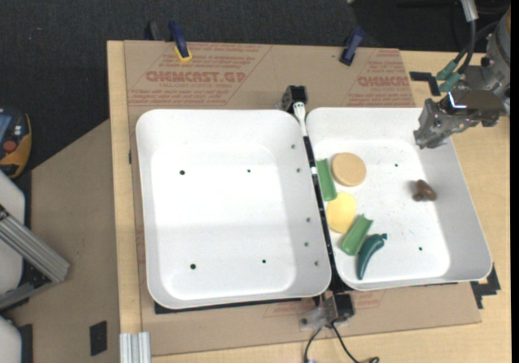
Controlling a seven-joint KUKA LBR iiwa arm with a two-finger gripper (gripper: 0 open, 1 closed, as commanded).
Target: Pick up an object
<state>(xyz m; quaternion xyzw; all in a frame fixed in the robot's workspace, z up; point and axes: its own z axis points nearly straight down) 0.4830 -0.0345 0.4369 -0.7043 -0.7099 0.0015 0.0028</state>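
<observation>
Item 1, gripper (431, 133): we find it at the upper right corner of the right bin (454, 264), hanging over the bin's far right rim. We cannot tell its state from this angle. Nothing shows in its grasp.

Item 2, small brown object (422, 190): it lies on the right bin's floor, nearest to the gripper, below it toward the near side and apart from it.

Item 3, tan disc (349, 168): it sits in the left part of the right bin, well apart from the gripper, just beside a green bar (326, 179) that runs along the left wall.

Item 4, yellow round piece (340, 211): below the disc, touching a light green block (355, 234).

Item 5, dark green pepper-shaped piece (369, 253): just beside the block, toward the near rim.

Item 6, left bin (154, 215): we log it beside the right bin, the two rims meeting along the middle.

Item 7, arm (491, 86): it enters from the right edge, its wrist held over the bin's corner with cables trailing above it.
</observation>
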